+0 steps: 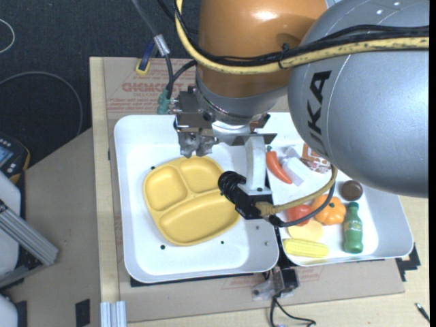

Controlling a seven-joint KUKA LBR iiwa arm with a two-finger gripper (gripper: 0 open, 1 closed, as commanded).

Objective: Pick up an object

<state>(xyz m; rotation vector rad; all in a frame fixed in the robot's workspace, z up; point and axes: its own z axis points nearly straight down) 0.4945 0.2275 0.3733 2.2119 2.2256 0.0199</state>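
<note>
Lying nearest the camera in the left bin (136,251), the yellow divided plate (189,199) rested flat, its long axis running from near-right to far-left, three compartments facing up. Just beyond its far rim, the gripper (196,142) hung above the bin floor, so the plate lay directly toward the camera from the tool, close beside it but not between its parts. Whether the fingers stood apart or together could not be told; the wrist housing blocked them. The arm (259,39) descended steeply from the right, its orange band uppermost. The right bin (395,240) held a corn cob (305,248), a green bottle (352,228) and a carrot (278,169), well aside.
</note>
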